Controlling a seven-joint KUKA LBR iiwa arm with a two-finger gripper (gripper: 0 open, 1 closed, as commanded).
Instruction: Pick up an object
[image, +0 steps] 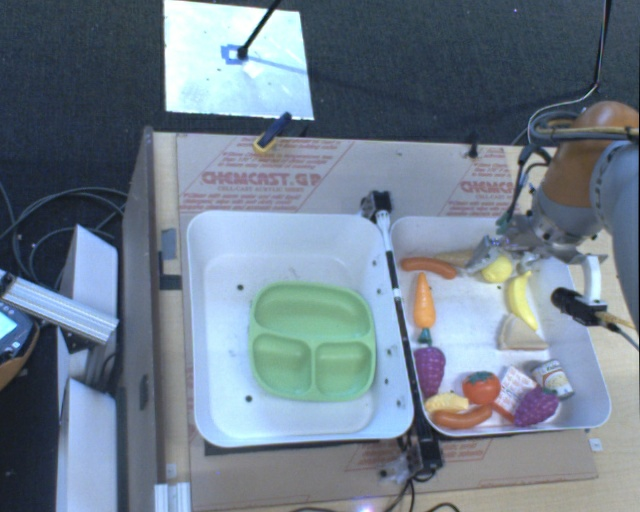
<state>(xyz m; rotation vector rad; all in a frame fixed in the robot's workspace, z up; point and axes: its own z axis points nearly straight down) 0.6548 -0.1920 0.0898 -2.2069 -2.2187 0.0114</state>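
While the arm (590, 170) sits low over the back of the right bin (600, 395), the gripper (503, 252) is down at a small yellow lemon (497, 269) near the bin's rear wall. Looks like the grasp step: approach done or nearly done, no lift yet.

Grip state: cannot tell. The wrist hides the contact, so I can't say whether the lemon is between anything or just beside it.

Other candidates in the right bin:
- banana (520, 301), just in front of the lemon
- sausage (428, 266), along the back left
- carrot (425, 300), near the divider
- cheese wedge (522, 334), right of centre
- purple grapes (430, 368), tomato (481, 386), can (550, 376) at the front

Left bin (215, 300) has 1 green tray (313, 341) with 3 compartments, not involved.

Next move, my read: confirm closure on the lemon, then lift straight up. Risks: round, smooth fruit may squirt out; banana sits close and may get nudged; rear wall leaves little room behind.
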